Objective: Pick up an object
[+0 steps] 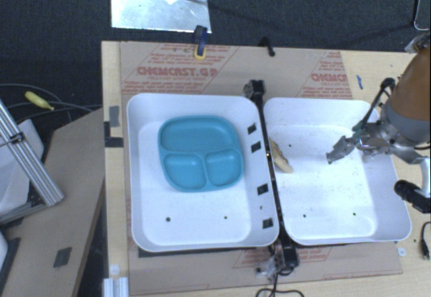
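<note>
Seen from above at a slant, two shallow white bins sit side by side on a bench covered with brown printed cardboard (175,67). The left white bin (145,221) holds a light blue plastic plate with three compartments (201,153), lying flat near its middle. In the right white bin (337,221), a small tan, elongated object (281,159) lies against the left wall, just beside the divider between the bins. The grey arm's two-finger gripper (335,153) hovers over the right bin's upper middle, well apart from the tan object, nothing visible between its tips; how far it is spread cannot be made out.
</note>
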You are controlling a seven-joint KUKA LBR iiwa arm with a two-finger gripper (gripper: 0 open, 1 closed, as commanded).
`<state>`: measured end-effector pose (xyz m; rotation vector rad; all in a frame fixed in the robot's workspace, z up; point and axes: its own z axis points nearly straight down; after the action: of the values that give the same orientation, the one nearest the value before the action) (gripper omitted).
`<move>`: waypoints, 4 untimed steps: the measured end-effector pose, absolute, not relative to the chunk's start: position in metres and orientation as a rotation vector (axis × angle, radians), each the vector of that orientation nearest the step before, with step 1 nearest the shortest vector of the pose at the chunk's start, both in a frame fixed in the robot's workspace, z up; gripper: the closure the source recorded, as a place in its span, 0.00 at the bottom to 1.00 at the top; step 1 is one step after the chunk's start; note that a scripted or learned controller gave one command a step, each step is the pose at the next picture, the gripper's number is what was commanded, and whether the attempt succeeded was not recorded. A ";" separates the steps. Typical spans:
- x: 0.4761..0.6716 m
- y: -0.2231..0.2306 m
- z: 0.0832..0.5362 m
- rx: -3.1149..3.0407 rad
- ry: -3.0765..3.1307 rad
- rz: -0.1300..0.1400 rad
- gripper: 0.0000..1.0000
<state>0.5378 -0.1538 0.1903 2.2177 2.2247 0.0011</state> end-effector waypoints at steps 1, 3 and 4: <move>0.607 -0.050 0.185 2.202 2.236 0.011 0.00; 0.622 0.112 0.184 2.208 2.239 0.006 0.00; 0.569 0.124 0.294 2.211 2.228 0.014 0.00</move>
<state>0.5686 0.1242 0.2944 2.2110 2.2277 0.0144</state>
